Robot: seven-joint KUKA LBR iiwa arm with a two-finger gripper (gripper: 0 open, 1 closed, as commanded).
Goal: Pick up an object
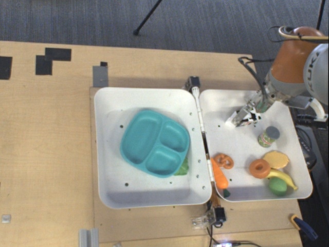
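In the right-hand shallow white bin point(288, 194) on the desk, the toy foods lie clustered toward the near edge: a small grey-green tin can point(268, 137), an orange ring doughnut point(259, 168) touching a yellow bun-shaped piece point(276, 159), a yellow banana point(284, 179) over a green round fruit point(278, 188), a pretzel-like orange ring point(223, 161) and an orange carrot point(220, 177) against the dividing wall. The end effector point(245, 116) hangs over bare bin floor in the far half, well apart from all of them; nothing sits between its tips, and I cannot tell how wide it stands. The left bin point(103, 153) holds a teal compartment tray point(155, 142) with a scrap of green point(181, 169) under its edge. The can looks the nearest and best isolated target. A good attempt would centre directly above it, descend straight, and close across its round side, avoiding the crowded pile.
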